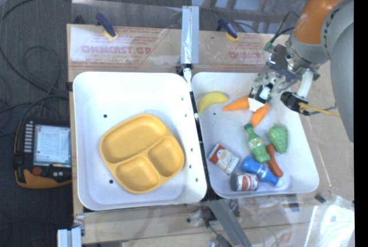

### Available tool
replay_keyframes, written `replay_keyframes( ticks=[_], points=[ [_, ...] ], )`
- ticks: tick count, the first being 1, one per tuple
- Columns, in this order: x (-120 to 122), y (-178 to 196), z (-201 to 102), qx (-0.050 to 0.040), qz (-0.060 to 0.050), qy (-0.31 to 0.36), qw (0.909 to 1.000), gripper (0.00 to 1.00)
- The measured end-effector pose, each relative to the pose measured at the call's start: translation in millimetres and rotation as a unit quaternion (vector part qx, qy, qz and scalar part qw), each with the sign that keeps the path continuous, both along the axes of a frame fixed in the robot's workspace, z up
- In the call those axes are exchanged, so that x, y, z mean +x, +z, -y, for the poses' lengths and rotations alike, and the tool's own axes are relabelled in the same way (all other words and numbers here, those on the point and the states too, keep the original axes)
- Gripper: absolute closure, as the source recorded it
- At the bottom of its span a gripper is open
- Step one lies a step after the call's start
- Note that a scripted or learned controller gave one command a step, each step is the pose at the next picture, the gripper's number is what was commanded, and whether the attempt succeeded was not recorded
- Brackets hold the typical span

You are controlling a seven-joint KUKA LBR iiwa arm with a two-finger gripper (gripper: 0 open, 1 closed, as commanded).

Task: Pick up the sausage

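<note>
The arm [322,16] reaches in at two o'clock; its gripper [269,88] hangs over the right bin's [307,177] upper edge — whether open or shut, I cannot tell. The sausage [274,164] lies at five o'clock, touching the green bottle [257,144] and blue can [259,169]. It looks a light, stiff, smooth toy — best pinched across its middle, though neighbours crowd it.

The gripper [265,92] is too small and cluttered to tell how its fingers stand. Below it, the sausage [273,163] lies partly hidden under the green bottle [257,144] and blue bottle [260,170]. The arm [339,22] above it is cut off by the right edge.
</note>
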State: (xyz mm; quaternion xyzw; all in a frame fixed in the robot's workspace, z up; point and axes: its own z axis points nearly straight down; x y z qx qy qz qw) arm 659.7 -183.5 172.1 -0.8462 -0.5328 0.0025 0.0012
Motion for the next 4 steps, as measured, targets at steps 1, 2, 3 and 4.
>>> replay_keyframes(
  ticks=[1,2,3,4],
  points=[
    [0,1,0,-0.0003,0.001,0.000,1.0000,0.00],
    [-111,-68,21,0.0046,-0.001,0.029,0.9996,0.00],
    [-29,-78,19,0.0088,-0.012,-0.049,0.9987,0.00],
    [-28,-69,16,0.0092,-0.014,-0.046,0.9988,1.00]
  ],
)
